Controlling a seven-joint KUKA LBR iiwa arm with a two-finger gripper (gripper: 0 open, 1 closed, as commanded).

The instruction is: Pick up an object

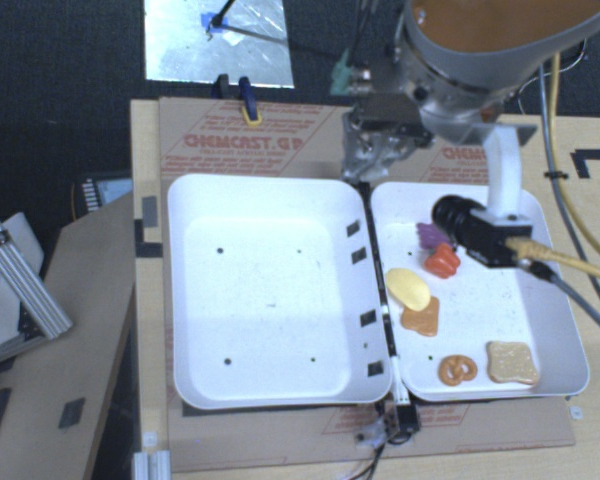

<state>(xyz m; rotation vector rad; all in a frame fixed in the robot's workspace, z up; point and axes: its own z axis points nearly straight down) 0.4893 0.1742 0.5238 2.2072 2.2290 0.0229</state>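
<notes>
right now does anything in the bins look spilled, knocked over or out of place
Nothing stands out. The toy foods all lie inside the right bin: a purple piece, a red piece, a yellow piece, an orange piece, a pretzel and a bread slice. The yellow and orange pieces touch near the divider.

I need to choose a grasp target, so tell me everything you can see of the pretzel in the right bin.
The pretzel is a small toy, orange-brown and glossy like plastic, with a twisted loop shape and small holes. It lies flat on the floor of the right bin, near the front edge. A slice of toast lies just to its right, apart from it or barely so. An orange piece sits behind it, not touching.
</notes>
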